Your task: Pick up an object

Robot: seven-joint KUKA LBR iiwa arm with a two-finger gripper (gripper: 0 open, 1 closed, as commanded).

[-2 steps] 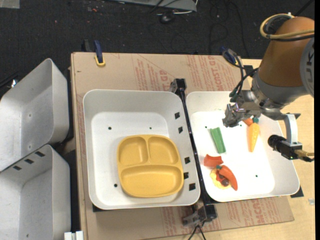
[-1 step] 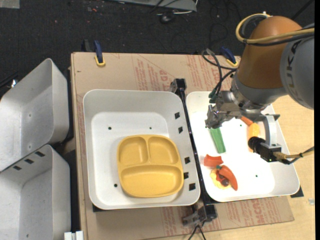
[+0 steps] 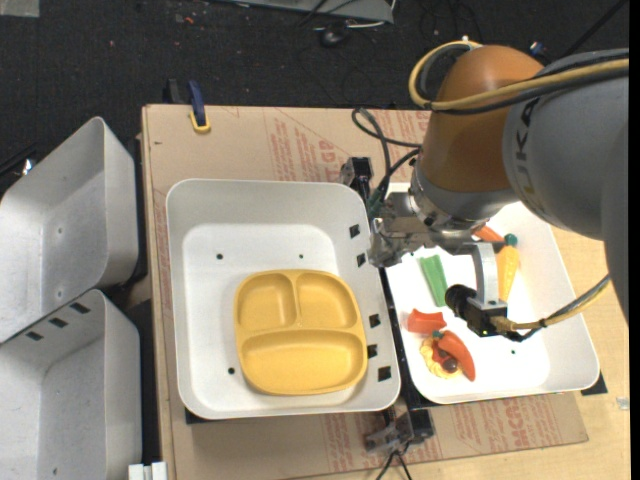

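From my station I see the arm [image 3: 560,138] as thick grey casing with a glossy orange dome above the wrist. A yellow cable arcs over that dome, and dark cables run beside the wrist. Part of dark lettering shows on the grey shell. The end effector [image 3: 400,236] is grey metal.

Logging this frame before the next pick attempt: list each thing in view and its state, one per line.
Yellow divided tray: lying flat in the left bin.
Green piece: lying in the right bin.
Red pieces: lying loose in the right bin.
Orange carrot-shaped toy: lying in the right bin.
Arm: over the right bin.
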